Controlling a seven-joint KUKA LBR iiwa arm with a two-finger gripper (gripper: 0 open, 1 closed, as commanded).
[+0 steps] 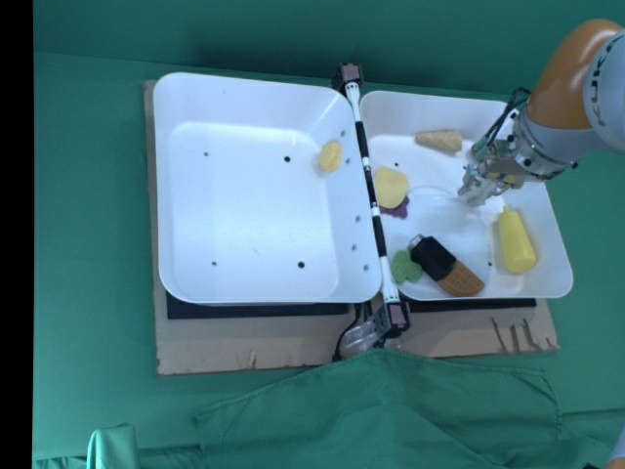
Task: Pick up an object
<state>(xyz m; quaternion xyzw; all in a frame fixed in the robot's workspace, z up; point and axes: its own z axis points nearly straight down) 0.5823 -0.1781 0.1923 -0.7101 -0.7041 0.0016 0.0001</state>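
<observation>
Within the right bin (547,218), a yellow bottle-shaped toy (515,241) was seen lying just below the end effector (476,192), whose opening could not be told. No readable writing was visible. A yellow piece (330,155) lay in the left bin (195,106).

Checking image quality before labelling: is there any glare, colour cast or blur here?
Camera view: a teal cast overall; the white bins look bright but not glaring; the gripper is slightly soft; small items such as the yellow bottle stay fairly sharp.
</observation>
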